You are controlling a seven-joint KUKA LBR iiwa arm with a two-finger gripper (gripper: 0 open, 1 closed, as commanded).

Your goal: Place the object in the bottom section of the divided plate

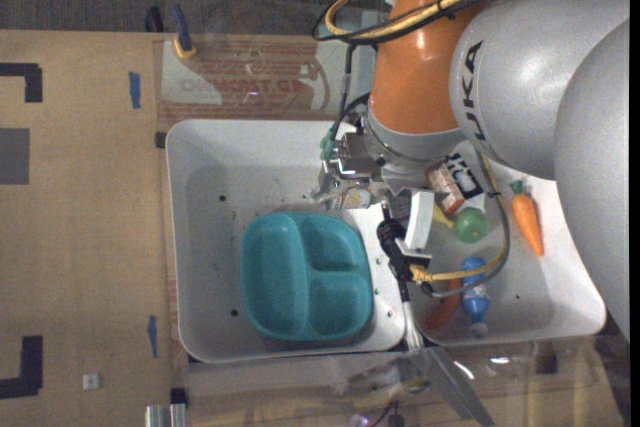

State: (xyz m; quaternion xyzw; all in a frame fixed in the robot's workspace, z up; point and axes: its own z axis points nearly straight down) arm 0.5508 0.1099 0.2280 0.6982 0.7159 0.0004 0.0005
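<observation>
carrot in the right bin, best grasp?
Judging by its pose, take the carrot across its thick orange middle, from straight above. It lies flat near the bin's far wall, green top up-image and tip down-image, so set the claw across its narrow width. The body tapers, so gripping near the tip would likely slip. The arm overhangs it, so check clearance.

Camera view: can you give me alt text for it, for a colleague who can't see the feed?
A grey and orange robot arm reaches over two white bins, its claw near the top edge of a teal divided plate in the left bin. The right bin holds a carrot, a green ball and other small items.
</observation>
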